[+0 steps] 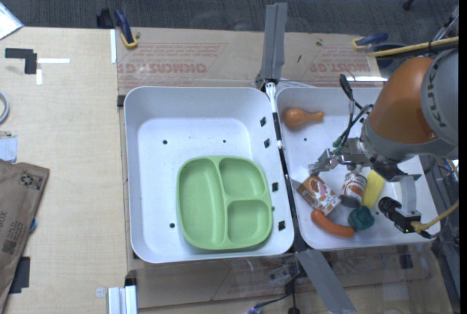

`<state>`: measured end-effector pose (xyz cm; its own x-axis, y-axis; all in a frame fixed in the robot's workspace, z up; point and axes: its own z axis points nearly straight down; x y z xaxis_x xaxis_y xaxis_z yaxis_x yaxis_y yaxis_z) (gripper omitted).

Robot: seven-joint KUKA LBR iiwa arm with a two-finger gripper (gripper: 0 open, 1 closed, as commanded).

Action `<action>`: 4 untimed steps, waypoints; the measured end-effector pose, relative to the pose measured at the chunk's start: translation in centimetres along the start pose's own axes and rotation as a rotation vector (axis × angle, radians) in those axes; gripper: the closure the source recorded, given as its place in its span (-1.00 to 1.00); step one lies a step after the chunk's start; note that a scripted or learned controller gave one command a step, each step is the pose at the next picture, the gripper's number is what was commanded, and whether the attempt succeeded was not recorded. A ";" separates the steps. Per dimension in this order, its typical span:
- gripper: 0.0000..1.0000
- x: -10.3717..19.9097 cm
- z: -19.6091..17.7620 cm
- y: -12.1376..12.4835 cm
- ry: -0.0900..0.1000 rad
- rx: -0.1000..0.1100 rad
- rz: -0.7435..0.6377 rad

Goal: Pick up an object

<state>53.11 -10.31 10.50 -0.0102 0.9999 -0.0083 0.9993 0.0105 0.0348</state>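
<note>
Gripper [330, 159] hangs low in the right-hand white bin [325, 102], at the end of the grey arm [438, 97] whose orange band [405, 104] bulges above the wrist. Its metal fingers are tangled in glare and cables, so whether they stand wide or narrow cannot be told, and nothing can be made out between them.

Just below the gripper, toward the bin's near wall, lies a brown-and-white snack packet [319, 193], tilted on a diagonal. Further below it, an orange carrot-shaped toy [332, 224] lies along the bin's near edge. Beside the gripper on the arm's side stands a small red-and-white can [354, 184], with a yellow object [372, 187] touching it on its far side, partly under the wrist. A dark teal lump [360, 218] sits just below the can, near the carrot toy's tip. Above the gripper, well apart from it toward the bin's far wall, an orange pear-like toy [300, 117] lies on its side.

Away from the gripper, across the divider between the two bins, the left white bin [146, 159] holds a light green sectioned plate [222, 201] with three compartments, lying flat near that bin's near corner. Both bins rest on a pale wooden surface [66, 130] with cardboard [190, 57] beneath them.
</note>
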 end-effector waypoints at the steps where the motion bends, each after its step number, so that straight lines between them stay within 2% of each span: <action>1: -1.00 -0.1 -0.1 -4.0 0.001 -0.006 -0.021; 2: -1.00 0.4 -0.1 -4.1 -0.005 -0.006 -0.147; 3: -1.00 -4.0 1.5 -1.2 0.003 0.039 0.232; 4: -1.00 -6.1 1.4 -5.5 0.005 0.039 0.212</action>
<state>47.72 -16.43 9.00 0.2005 0.9797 0.0002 0.9797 -0.2005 -0.0038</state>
